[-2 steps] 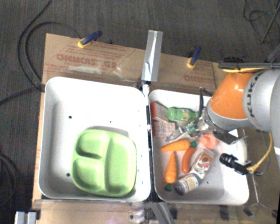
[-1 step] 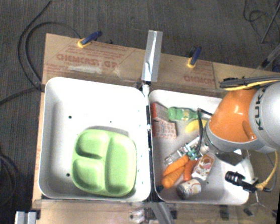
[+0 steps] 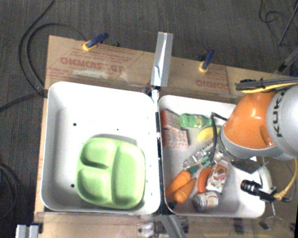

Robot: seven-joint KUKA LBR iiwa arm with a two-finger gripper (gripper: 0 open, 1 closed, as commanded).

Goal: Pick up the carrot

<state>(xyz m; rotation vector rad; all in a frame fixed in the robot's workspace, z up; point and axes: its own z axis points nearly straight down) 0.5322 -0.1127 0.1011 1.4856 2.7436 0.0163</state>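
Carrot low in the right bin, end effector poised just above it.

Nearest the camera's lower edge, a small can (image 3: 205, 201) lies at the front of the right bin (image 3: 245, 211), beside the carrot (image 3: 180, 186), which rests tilted against the bin's left wall. Just above it the end effector (image 3: 202, 159) hangs among clutter; whether it is spread or pinched cannot be told. The left bin (image 3: 64, 110) holds a green divided tray (image 3: 112, 173). Farther back lies a green bottle (image 3: 194, 121).
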